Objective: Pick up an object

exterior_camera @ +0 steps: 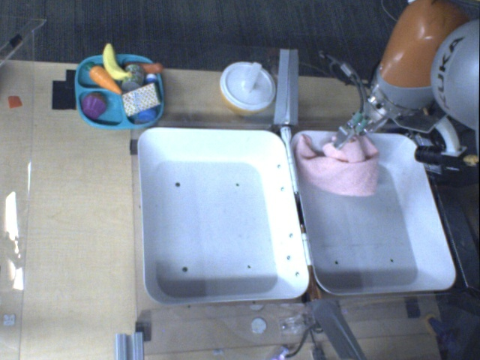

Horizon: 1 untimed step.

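A pink cloth lies crumpled in the far left part of the right bin, with one edge against the bin's left wall. My gripper reaches in from the upper right, and its tip is down on the top fold of the cloth. The cloth bunches up around the tip. The grey arm with its orange band stands over the bin's far right corner.
The left bin sits beside the right one, with a metal divider behind the gap between them. Behind the bins stand a white lidded bowl and a blue tray of toy food. Cables run near the wrist.
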### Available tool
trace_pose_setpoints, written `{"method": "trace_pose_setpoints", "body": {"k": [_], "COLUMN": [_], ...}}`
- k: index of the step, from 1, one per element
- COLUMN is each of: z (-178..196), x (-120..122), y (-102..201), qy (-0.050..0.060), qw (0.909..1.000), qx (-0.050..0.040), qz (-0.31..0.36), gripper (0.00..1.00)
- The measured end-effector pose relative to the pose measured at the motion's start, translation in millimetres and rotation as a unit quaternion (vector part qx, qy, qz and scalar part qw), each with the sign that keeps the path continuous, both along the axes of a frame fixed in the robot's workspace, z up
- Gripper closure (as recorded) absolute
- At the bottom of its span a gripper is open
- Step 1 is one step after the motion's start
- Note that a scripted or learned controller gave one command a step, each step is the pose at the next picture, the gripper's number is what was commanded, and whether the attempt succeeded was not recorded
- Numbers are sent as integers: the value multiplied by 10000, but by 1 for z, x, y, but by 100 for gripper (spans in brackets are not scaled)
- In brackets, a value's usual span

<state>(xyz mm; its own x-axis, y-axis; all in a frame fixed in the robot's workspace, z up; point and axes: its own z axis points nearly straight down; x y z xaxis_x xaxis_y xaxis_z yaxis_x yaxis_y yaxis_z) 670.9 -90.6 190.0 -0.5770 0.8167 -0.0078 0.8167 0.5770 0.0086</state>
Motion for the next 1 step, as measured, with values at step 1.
{"method": "trace_pose_setpoints", "body": {"k": [1], "z": [-3], "x": [-20], "y": [28], "qy": [4], "qw": [9896], "qx": [-8], "qz": [1440], "gripper": [100]}}
